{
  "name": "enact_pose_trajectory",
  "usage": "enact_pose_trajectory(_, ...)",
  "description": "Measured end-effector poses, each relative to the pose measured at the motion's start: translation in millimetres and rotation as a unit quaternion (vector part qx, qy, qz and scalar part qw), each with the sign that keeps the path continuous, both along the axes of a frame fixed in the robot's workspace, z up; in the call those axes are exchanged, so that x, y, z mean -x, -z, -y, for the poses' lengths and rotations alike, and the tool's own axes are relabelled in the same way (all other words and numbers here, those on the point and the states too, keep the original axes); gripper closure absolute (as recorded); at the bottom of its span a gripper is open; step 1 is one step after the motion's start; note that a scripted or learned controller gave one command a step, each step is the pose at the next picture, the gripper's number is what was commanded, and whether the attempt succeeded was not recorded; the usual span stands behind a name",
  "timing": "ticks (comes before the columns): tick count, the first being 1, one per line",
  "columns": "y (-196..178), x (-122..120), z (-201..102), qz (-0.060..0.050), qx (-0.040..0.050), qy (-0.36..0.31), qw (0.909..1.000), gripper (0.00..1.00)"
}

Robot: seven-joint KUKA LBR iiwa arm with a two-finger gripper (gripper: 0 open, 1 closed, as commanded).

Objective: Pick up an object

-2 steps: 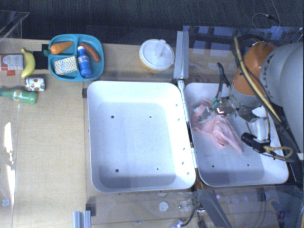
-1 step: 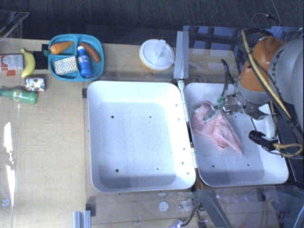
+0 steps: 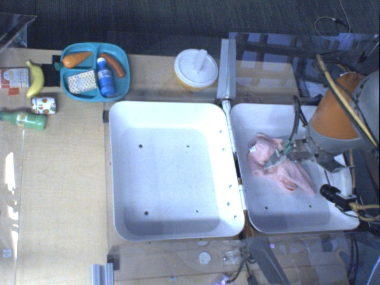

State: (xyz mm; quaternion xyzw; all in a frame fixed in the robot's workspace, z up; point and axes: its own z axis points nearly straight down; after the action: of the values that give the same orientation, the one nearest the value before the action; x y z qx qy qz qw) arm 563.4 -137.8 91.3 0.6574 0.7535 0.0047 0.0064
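Fingers of the gripper [image 3: 276, 159] press down onto the pink cloth [image 3: 279, 162] lying in the right bin [image 3: 261, 212], maybe to pinch it up, but I cannot tell if they are closed.

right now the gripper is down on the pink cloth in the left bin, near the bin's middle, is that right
Not quite. The camera view shows the gripper down at the pink cloth in the right bin, not the left bin. The rest stands: the cloth lies near that bin's middle.
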Motion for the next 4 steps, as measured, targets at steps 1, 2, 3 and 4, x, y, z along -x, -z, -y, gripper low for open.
enact_pose_trajectory(1,-0.4,-7.4,-41.6,0.001,0.001,-0.035,0.9994,0.0)
enact_pose_trajectory(2,-0.3,56.3,-19.1,0.002,0.0022,-0.096,0.9954,0.0)
enact_pose_trajectory(3,-0.1,-20.4,-32.8,0.002,0.0016,-0.089,0.9961,0.0)
enact_pose_trajectory(4,0.4,-68.6,-46.8,0.0,0.001,-0.055,0.9985,0.0)
